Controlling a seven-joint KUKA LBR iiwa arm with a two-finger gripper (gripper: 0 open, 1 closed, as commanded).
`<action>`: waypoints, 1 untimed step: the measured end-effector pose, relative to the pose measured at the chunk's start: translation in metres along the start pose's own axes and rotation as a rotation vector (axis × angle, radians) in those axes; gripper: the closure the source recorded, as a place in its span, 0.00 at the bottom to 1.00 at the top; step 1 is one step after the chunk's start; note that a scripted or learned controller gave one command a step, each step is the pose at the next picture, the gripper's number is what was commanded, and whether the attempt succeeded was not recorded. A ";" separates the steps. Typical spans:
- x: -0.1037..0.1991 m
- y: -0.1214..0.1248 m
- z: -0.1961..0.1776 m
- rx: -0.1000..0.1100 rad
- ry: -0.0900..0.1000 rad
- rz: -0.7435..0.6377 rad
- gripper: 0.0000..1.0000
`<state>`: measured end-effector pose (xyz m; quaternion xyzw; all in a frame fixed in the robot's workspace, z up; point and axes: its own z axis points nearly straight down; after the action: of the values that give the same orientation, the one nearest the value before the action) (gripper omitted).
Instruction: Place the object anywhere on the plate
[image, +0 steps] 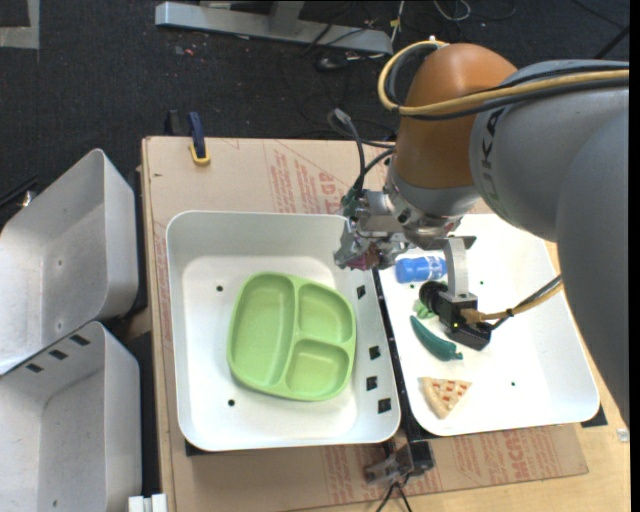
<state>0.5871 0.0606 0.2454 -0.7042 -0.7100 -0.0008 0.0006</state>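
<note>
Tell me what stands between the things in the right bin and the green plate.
Only the two bins' adjoining rims. The pizza slice, green piece and blue bottle lie right of them; the plate lies left. The gripper hangs above that divide.

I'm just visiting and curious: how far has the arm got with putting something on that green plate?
Nothing looks done yet: the green plate in the left bin bears nothing. The gripper hangs near the divide between the bins, beside a blue bottle. The pizza slice and green piece also lie in the right bin. Picking and placing remain.
</note>
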 end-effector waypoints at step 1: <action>0.048 0.009 0.018 0.000 -0.001 0.001 1.00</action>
<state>0.5956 0.1085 0.2276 -0.7046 -0.7096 -0.0002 0.0003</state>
